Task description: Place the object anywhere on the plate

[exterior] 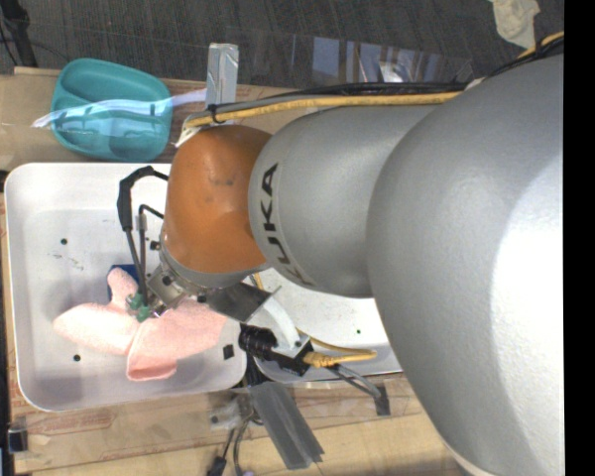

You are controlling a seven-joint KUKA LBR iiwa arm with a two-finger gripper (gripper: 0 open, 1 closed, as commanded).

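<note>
Gripper [141, 303] over pink cloth [144, 330] in bin [30, 266]

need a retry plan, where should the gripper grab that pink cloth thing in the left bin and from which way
Judging from this view, take the pink cloth at its raised middle fold, coming straight down from above. It lies flat and limp on the left bin floor, so pinching a bunched ridge should work better than an edge. The gripper is at that spot.

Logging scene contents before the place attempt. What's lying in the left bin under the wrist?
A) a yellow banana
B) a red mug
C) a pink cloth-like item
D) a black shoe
C: a soft pink cloth-like item lies on the floor of the left bin, just below the arm's orange band.
</note>
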